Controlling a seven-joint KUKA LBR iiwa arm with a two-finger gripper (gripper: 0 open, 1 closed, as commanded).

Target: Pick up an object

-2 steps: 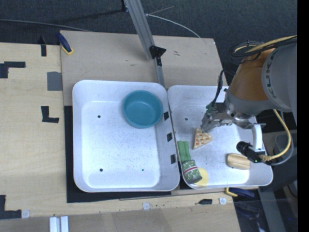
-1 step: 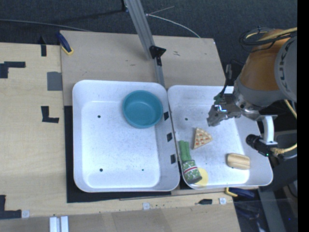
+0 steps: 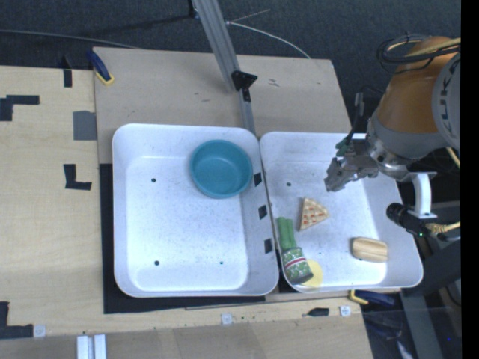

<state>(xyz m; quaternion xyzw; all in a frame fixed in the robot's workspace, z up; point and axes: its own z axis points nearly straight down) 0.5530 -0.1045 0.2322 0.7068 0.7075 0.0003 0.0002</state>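
- A pale wooden tabletop [image 3: 45, 200] lies under the camera, with dark carpet beyond its far edge and black tape marks along its left side.
- Two shallow white bins sit side by side on it, the left bin [image 3: 135, 268] and the right bin [image 3: 404, 275], their inner walls touching.
- A grey metal pole [image 3: 217, 32] slants down from the top of the view to the gap between the bins.
- The left bin holds a blue bowl [image 3: 221, 168], upright, in its far right corner.
- The right bin holds a wedge of toy pizza [image 3: 313, 214] near its middle, a tan bread roll [image 3: 370, 250] toward the near right, and a green bottle [image 3: 292, 251] lying along the left wall with its labelled end resting on a yellow disc [image 3: 314, 275] at the near edge.
- The arm [image 3: 419, 96], orange above a grey wrist, reaches in from the right over the far half of the right bin.
- The hand [image 3: 338, 179] hangs above the bin floor; whether it is spread or closed cannot be told from this angle, and nothing shows between its tips.
- The pizza wedge lies just nearer the camera and slightly left of the hand, near it but apart.
- The roll lies farther off toward the near right, and the bottle is well to the hand's left.
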